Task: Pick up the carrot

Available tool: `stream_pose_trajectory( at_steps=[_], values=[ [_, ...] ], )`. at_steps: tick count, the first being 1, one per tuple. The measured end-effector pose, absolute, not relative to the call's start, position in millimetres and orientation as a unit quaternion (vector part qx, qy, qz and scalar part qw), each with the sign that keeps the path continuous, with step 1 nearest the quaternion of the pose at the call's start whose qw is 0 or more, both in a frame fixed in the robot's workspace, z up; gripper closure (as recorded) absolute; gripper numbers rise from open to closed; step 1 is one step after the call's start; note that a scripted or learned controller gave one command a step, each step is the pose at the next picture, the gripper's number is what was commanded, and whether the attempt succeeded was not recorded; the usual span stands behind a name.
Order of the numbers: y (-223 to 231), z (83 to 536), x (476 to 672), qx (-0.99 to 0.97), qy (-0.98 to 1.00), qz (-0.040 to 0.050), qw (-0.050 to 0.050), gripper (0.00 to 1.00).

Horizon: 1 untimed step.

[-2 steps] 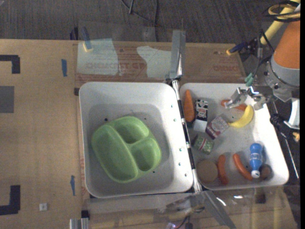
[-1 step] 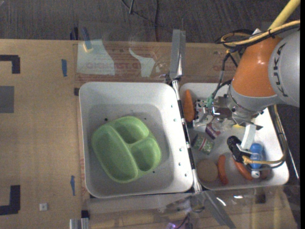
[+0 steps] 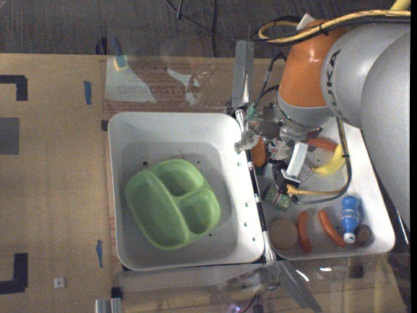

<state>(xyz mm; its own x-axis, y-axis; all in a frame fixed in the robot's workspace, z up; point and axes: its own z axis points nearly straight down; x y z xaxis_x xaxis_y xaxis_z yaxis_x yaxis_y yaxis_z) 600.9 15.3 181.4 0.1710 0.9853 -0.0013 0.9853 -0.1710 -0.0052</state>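
Grey arm (image 3: 371,70), orange band (image 3: 311,60), yellow cable (image 3: 339,23).

Overhead, slanted — both bins (image 3: 244,194)

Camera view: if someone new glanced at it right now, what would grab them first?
Probably the big grey arm with its orange band, reaching in from the right over the right bin. Next, the green divided plate lying alone in the left bin. Then the small clutter under the arm: a blue bottle, orange pieces that could be the carrot, and a banana.
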Motion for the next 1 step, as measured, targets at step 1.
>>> stream_pose_trajectory(
  at_steps=[1],
  values=[
    [-63.7, 181.6, 566.4, -0.777, -0.629, 0.0031, 0.003, 0.0]
  ],
)
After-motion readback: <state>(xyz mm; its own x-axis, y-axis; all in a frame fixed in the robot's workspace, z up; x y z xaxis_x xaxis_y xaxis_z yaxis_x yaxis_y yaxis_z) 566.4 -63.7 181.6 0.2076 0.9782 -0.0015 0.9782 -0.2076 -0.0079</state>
